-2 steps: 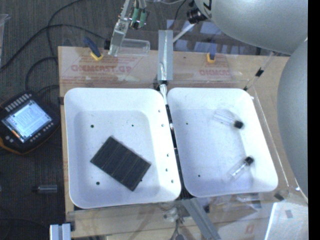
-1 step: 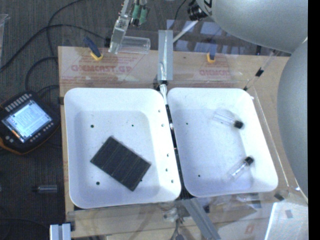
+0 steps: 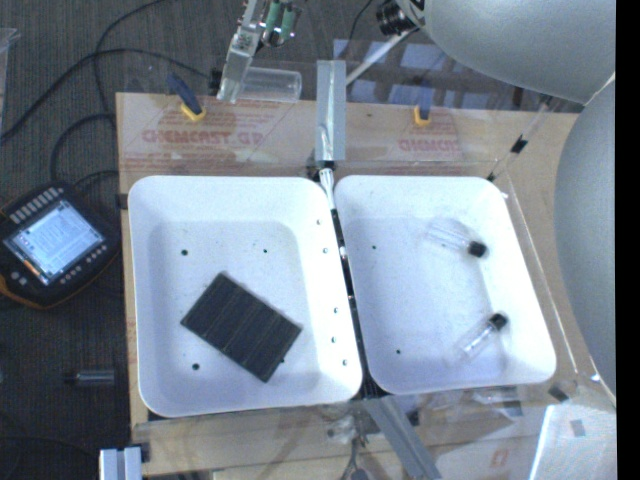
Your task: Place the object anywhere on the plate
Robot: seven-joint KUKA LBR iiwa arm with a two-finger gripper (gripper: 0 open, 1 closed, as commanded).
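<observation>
White bins sit side by side on the tabletop (image 3: 250, 140), and I read them from the near edge outward. The left bin (image 3: 140, 268) holds the plate (image 3: 241, 326), a dark ribbed slab lying flat and skewed, toward 7 o'clock of that bin's floor. Nothing rests on the plate.

The right bin (image 3: 533, 268) holds two clear vials with black caps, well apart from each other. The near vial (image 3: 480, 335) lies at about 5 o'clock of its bin, close to the wall. The far vial (image 3: 455, 238) lies at about 1 o'clock.

At 9 o'clock of the view, off the tabletop, a pendant (image 3: 55, 240) with a lit screen lies on the dark floor.

Beyond the bins, a grey post (image 3: 330, 118) stands on the seam between them. The claw (image 3: 232, 83) hangs at 11 o'clock of the view, past the left bin's far rim, tilted. A clear tube (image 3: 272, 83) shows just beside its tip; I cannot tell whether the claw grips it, nor whether the claw is apart or together. The arm (image 3: 520, 18) bulks at 1 o'clock.
</observation>
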